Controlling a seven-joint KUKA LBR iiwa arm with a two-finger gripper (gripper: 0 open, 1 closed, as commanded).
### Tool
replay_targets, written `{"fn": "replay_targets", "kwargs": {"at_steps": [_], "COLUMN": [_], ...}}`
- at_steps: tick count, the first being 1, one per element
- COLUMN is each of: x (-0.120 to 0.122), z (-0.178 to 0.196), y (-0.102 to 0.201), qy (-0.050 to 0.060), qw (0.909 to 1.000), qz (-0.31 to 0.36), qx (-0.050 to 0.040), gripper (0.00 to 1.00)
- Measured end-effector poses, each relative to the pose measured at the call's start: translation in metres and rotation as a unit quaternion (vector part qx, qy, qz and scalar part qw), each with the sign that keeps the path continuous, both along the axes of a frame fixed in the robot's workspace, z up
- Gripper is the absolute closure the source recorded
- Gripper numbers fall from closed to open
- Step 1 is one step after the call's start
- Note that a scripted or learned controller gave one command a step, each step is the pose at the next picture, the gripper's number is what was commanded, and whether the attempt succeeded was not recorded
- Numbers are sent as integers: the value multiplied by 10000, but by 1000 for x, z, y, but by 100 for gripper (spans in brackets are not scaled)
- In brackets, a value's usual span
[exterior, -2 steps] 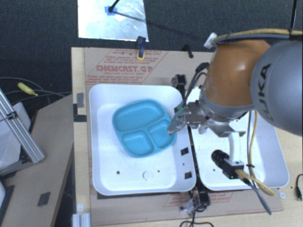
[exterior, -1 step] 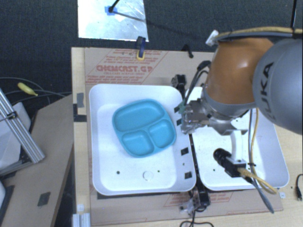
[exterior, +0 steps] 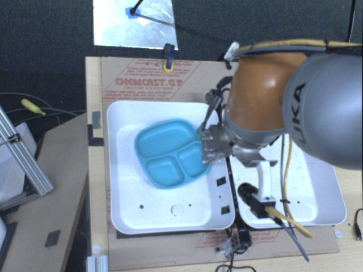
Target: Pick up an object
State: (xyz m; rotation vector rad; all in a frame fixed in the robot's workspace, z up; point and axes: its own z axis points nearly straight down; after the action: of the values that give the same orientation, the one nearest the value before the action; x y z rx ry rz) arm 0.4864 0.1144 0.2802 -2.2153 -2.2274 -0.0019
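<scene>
- A blue divided plate is lying in the left white bin, in the upper-middle part of the bin floor and tilted so its three compartments are facing up toward the camera.
- The plate's right edge is sitting just beside the bin's right wall, at the spot where the gripper is showing.
- The arm is reaching in from the right, with its orange band hanging over the divide between the two bins and covering much of the right white bin.
- The gripper is sitting low at the plate's right rim, touching or nearly touching it; the wrist body is hiding the tips, so one cannot tell how far apart they are standing or whether the plate's rim is lying between them.
- A small round mark and a few dark dots are showing on the bare floor of the left bin below the plate.
- A black cable fitting with a yellow lead is hanging from the arm over the front of the right bin.
- Both bins are resting on a brown cardboard sheet printed with red lettering.
</scene>
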Motion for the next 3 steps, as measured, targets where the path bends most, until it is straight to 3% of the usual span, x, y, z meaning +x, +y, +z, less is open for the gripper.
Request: {"fn": "replay_targets", "kwargs": {"at_steps": [1,2,3], "x": [66,39,7], "z": [-75,16,-19], "y": [3,92,40], "qy": [-3,-35,22], "qw": [10000,10000,10000], "qz": [-25,31,-40], "qx": [-10,23,-11], "gripper": [100,100,100]}}
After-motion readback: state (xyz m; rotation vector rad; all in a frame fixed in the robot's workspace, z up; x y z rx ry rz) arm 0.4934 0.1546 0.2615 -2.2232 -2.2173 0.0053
